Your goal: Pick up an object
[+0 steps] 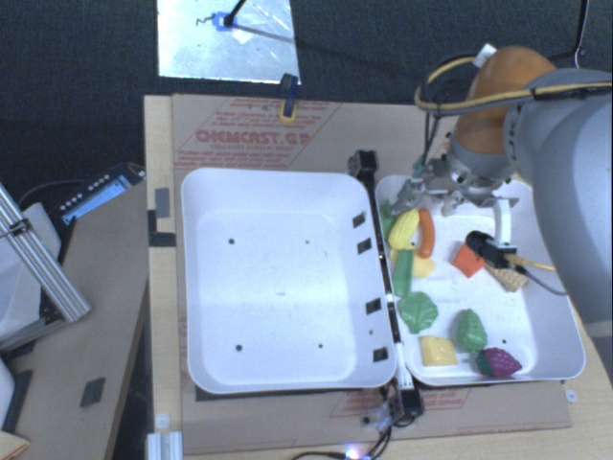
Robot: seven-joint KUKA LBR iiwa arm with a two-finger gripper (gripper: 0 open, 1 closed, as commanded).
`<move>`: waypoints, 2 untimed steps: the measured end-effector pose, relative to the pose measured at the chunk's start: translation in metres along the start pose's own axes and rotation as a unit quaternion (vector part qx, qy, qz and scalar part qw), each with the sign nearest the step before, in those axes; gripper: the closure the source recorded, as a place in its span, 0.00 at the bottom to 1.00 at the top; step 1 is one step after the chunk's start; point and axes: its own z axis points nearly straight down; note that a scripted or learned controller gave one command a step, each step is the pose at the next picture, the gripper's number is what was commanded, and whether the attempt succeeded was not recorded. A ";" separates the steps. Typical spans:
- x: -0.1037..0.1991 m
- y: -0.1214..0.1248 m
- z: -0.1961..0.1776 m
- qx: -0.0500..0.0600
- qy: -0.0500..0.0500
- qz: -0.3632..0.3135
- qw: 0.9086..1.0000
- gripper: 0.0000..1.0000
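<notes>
The right white bin [560,348] holds several toy foods. A yellow piece [404,228] and an orange carrot-like piece [426,235] lie at its far left. A long green piece [402,272], an orange-red block [467,260] and a tan piece [509,277] lie near the middle. A green leafy piece [418,310], a yellow block [439,351], another green piece [469,331] and purple grapes [498,360] sit toward the front. My gripper [458,209] hangs low over the far end of this bin, open, its fingers spread above the yellow and orange pieces. Nothing is between them.
The left white bin [206,353] sits beside the right one, with a black clipped divider [375,257] between them. Both rest on a cardboard sheet [249,132]. The grey arm [565,161] fills the right side, and a yellow cable [536,264] trails over the right bin.
</notes>
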 end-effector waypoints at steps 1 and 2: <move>-0.001 0.001 -0.012 -0.002 0.000 -0.001 1.000 1.00; 0.001 -0.001 0.024 0.001 0.000 0.000 1.000 1.00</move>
